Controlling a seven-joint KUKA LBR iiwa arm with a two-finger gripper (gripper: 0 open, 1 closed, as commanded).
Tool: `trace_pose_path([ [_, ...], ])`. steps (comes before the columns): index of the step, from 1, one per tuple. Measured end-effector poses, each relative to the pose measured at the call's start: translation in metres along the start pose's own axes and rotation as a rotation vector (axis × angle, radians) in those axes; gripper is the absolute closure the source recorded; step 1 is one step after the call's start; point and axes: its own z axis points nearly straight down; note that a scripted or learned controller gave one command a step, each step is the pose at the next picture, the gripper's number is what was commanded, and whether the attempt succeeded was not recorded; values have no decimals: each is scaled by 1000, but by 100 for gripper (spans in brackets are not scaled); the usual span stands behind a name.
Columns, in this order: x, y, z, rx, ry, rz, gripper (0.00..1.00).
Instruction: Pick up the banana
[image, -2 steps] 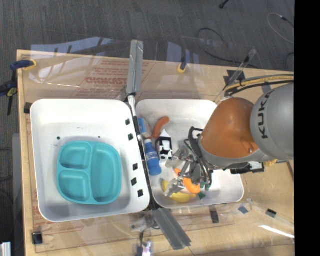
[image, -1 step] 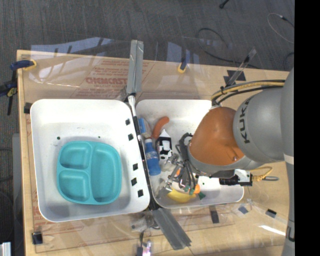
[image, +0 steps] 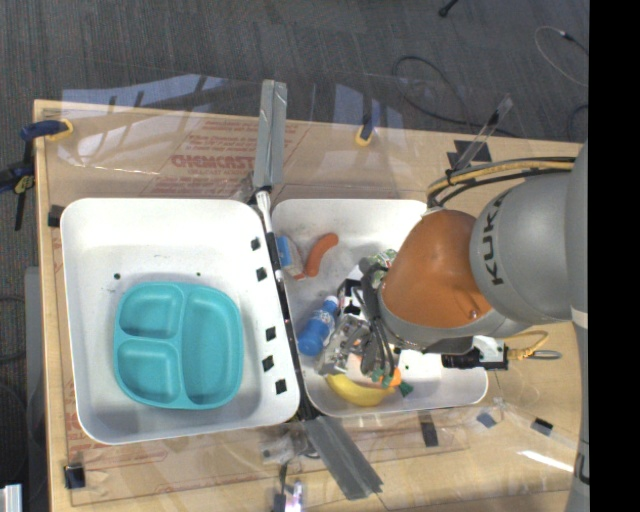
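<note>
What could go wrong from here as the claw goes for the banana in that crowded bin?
1. The banana lies against the near wall of the right bin, so the claw may strike the wall or only clip the fruit.
2. The blue bottle lies close by; the claw could nudge or catch it instead.
3. The arm's orange band hides part of the bin from the camera, so a miss may be hard to spot.

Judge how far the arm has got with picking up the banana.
Done: the arm has reached into the right bin, and its gripper sits low, just above the banana. In hand: closing in. Left: gripping and lifting; the banana lies on the bin floor.
</note>
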Motion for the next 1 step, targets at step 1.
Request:
trace_pose_path([
  [1, 4, 86, -145, -5, 0, 70, 100],
])
